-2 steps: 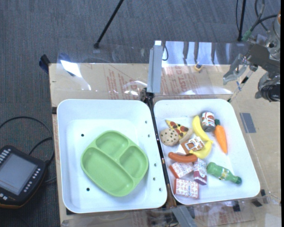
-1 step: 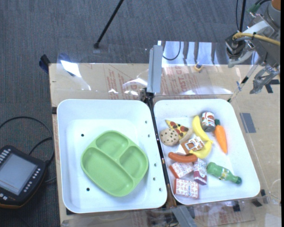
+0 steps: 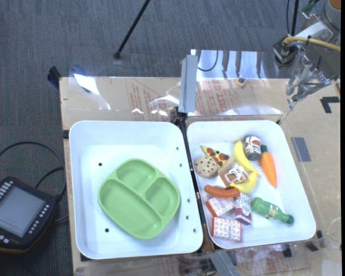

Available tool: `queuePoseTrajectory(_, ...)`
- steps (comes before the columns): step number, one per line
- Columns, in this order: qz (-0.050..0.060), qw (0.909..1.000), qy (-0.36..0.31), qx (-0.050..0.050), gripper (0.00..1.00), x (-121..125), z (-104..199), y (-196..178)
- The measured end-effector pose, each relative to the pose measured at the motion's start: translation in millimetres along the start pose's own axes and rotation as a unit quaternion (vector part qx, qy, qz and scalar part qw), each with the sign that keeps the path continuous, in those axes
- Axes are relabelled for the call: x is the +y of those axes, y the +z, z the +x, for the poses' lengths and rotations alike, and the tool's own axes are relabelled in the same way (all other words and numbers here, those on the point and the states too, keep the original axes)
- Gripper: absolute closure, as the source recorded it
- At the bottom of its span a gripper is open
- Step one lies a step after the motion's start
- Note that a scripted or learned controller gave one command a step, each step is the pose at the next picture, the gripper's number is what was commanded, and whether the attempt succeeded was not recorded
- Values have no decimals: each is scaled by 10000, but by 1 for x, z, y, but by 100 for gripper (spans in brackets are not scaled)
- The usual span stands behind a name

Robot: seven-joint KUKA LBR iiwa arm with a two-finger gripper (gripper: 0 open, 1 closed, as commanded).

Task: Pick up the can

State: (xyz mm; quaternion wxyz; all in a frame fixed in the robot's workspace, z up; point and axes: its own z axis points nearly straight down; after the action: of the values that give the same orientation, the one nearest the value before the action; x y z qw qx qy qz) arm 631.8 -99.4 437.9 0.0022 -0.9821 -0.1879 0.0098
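Note:
The can (image 3: pixel 252 146), small with a red and white label and a dark top, stands in the right bin (image 3: pixel 296 211) near its back wall. A banana (image 3: pixel 242 160) touches its left side and a carrot (image 3: pixel 268 168) lies just to its right. My gripper (image 3: pixel 301 88) hangs above the bench beyond the right bin's back right corner, well above and behind the can. It is open and nothing is between its fingers.
Around the can lie a pizza slice (image 3: pixel 214 153), a cookie (image 3: pixel 206 165), a sausage (image 3: pixel 221 191), a green bottle (image 3: pixel 271 210) and several small cartons (image 3: pixel 226 229). The left bin (image 3: pixel 86 154) holds a green divided plate (image 3: pixel 139 197).

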Motion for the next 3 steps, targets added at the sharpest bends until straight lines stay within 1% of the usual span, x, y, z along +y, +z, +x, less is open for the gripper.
queuePoseTrajectory(1,-25,9959,902,53,100,-156,32,62)
queuePoseTrajectory(2,-52,9965,836,59,100,-213,-44,6)
queuePoseTrajectory(3,-65,9958,908,72,100,-286,-42,6)
